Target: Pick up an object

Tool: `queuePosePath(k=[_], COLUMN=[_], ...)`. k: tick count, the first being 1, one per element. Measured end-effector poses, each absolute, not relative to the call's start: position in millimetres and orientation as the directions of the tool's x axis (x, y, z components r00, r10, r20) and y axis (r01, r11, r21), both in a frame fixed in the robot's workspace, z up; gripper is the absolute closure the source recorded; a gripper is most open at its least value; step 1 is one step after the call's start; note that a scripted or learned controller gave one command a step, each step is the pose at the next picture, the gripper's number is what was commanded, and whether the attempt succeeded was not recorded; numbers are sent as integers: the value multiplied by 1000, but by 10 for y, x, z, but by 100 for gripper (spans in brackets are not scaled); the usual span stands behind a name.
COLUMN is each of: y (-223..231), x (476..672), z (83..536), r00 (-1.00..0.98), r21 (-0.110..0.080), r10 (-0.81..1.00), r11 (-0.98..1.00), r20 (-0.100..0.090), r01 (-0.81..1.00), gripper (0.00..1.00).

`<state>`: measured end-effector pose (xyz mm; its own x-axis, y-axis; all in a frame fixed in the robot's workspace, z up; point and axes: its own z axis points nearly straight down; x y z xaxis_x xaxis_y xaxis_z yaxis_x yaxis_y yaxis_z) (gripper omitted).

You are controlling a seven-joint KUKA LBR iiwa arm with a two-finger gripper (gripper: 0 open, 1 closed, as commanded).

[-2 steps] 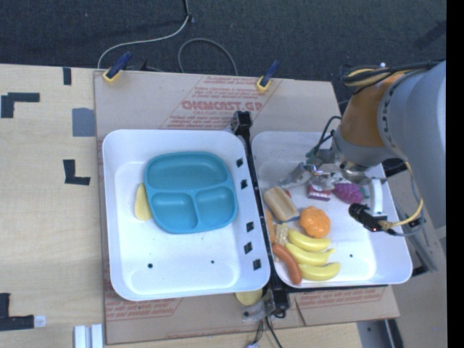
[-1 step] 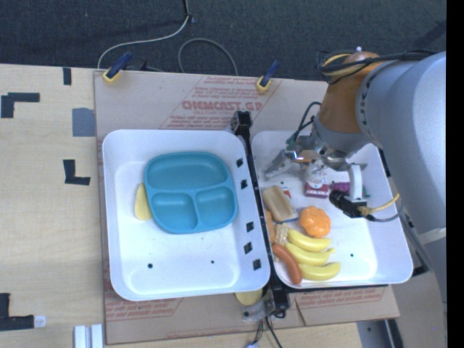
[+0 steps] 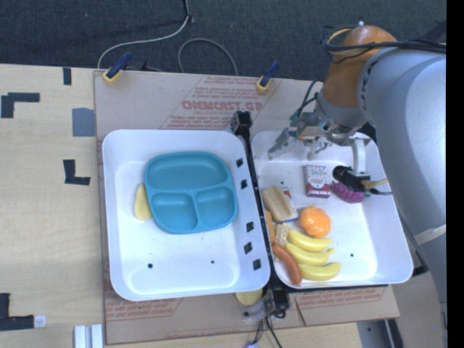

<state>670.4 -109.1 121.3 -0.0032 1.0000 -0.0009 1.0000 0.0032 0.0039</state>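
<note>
Grey and orange KUKA arm (image 3: 395, 114) takes up the whole right side of the frame, reaching in over the right bin (image 3: 362, 270). Left bin (image 3: 119, 216) sits mid-frame with a blue divided plate (image 3: 192, 192) in it and a yellow bit (image 3: 141, 203) poking out from under the plate's left edge.

Right bin has the pickable stuff, mostly in its lower left: two bananas (image 3: 312, 252), a hot dog (image 3: 287, 264), a bread roll (image 3: 279, 203), an orange fruit (image 3: 316, 222). Further up there's a small red and white carton (image 3: 316, 180) and a purple thing (image 3: 350, 192) at the right.

Gripper (image 3: 299, 142) hangs over the upper part of the right bin, fingers spread wide with nothing between them, above and a bit left of the carton.

If I were calling it, the carton is the nearest target and stands apart from the pile, so it's the clean pick: shift a little down-frame, centre over it, line the fingers across its narrow side, then descend. The food cluster is packed tight and risks nudging neighbours.
</note>
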Motion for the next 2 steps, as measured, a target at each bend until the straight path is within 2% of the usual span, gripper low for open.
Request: queuePosePath(k=[1,2], y=[-1292,-1043], x=[6625,6543], z=[900,922], r00=[-3,-4], r21=[12,18], r10=[1000,1000], r11=[3,4], r20=[0,-4], r01=[1000,1000], gripper=[0,0])
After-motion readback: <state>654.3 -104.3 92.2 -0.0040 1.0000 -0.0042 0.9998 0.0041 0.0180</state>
